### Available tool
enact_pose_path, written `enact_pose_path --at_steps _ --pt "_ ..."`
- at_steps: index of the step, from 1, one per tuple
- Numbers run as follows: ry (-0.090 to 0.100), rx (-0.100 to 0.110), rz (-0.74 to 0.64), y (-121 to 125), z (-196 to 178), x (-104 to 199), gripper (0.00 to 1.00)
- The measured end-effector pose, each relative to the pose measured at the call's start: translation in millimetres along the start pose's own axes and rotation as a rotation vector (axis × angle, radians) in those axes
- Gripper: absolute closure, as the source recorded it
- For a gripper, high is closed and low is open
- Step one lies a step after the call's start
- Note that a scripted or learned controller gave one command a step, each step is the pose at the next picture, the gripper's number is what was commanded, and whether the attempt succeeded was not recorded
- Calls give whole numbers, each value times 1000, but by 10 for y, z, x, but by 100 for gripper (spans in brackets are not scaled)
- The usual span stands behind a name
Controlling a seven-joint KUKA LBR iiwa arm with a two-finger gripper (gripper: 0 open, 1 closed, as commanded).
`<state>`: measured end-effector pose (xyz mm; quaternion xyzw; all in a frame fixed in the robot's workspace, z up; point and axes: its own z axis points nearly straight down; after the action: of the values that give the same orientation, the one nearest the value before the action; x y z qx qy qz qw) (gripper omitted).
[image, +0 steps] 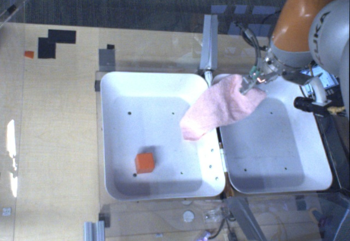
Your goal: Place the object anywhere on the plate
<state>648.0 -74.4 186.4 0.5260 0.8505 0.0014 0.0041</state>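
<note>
Pink cloth is hanging right over the seam where the two bins meet, and it is your object, so keep your eye on it. Starting nearest you, the pale wooden bench is running along the front and out to the left. Just beyond its front strip, an orange block is sitting flat on the floor of the left bin, towards the near corner and well apart from the cloth. Beside it, the right bin is lying under the arm.

Moving back, you're seeing the cloth's loose lower end drooping over the left bin's right edge, while its upper end is rising towards the right bin's far side. There the gripper is pinching it — fingers clamped on the top corner, cloth plainly between them.

Behind that, the grey arm with its orange band is reaching in from the right. Farther still, a grey metal post is standing at the bins' far junction — and at the far left, black blocky marks and a small orange tag are lying on the bench.
</note>
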Motion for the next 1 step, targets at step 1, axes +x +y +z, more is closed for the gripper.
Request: enact_pose_path --at_steps 1 --pt "0 -2 -8 31 -407 0 100"
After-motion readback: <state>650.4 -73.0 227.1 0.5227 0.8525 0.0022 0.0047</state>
